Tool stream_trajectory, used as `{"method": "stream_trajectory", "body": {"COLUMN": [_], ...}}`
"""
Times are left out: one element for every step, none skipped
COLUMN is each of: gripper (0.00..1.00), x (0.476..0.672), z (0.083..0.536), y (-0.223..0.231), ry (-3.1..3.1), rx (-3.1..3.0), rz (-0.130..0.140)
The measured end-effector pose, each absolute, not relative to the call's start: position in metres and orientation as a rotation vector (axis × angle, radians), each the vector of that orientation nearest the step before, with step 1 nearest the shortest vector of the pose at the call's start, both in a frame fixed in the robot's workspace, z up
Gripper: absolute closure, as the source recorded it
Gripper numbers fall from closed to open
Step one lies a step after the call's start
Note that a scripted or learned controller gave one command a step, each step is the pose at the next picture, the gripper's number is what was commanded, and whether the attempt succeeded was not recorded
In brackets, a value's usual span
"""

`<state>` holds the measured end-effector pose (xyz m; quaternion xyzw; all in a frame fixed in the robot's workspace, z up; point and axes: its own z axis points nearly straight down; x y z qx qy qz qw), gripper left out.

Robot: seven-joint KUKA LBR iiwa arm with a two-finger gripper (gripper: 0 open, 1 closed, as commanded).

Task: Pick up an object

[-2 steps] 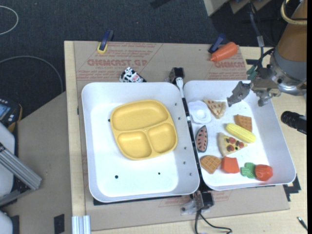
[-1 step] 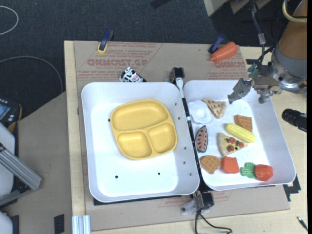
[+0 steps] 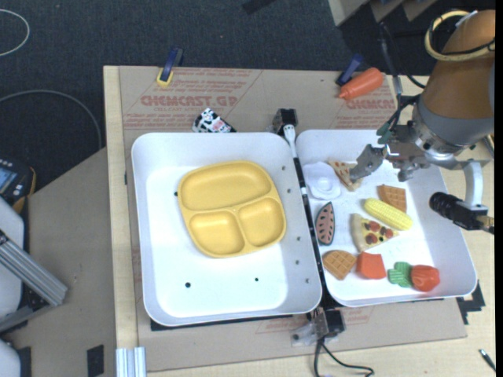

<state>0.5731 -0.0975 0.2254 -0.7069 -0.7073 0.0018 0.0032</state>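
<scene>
I am in the approach step, my end effector [image 3: 376,162] hovering just right of the pizza slice [image 3: 343,171], finger spread impossible to tell; next I must descend squarely over that slice.

Bright even overhead light; white bins [image 3: 149,234] slightly washed out, soft short shadows, mild blur overall, dark floor underexposed.

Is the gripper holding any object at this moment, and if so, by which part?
It cannot be told. The gripper is low in the right bin, next to the pizza slice, but nothing is visibly clamped in it.
</scene>
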Motion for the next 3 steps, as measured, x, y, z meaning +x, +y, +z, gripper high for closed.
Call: {"method": "stream_trajectory", "body": {"gripper": [0.0, 0.0, 0.0], "x": [0.573, 0.572, 0.57], "z": [0.183, 0.14, 0.087], "y": [-0.097, -0.097, -0.097], "ry": [-2.217, -2.217, -2.216], "rx": [-2.218, -2.217, -2.218], "rz": [0.005, 0.006, 0.005]}}
